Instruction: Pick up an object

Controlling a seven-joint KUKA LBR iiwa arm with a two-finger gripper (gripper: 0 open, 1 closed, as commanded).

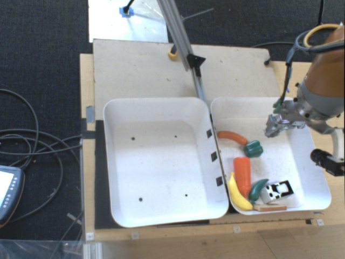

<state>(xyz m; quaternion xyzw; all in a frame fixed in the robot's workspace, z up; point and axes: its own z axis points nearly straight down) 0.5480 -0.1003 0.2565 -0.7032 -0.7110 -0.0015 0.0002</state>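
gripper [276, 127] near right bin's [318, 161] far edge — toys apart.

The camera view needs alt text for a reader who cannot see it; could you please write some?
A grey and orange arm reaches in from the right, its gripper above the right bin, near its far right side. Toys cluster at that bin's near left: a banana, an orange carrot, a green pepper and a black-and-white block. The left bin sits beside it.

— What's under the bench [140, 69]?
— Dark carpet floor [43, 36], with black cables [32, 139] looping at the left.
— And on top?
— A pale board, a grey metal pole [175, 23] slanting across, and blue tape [127, 11] on a shiny sheet behind.
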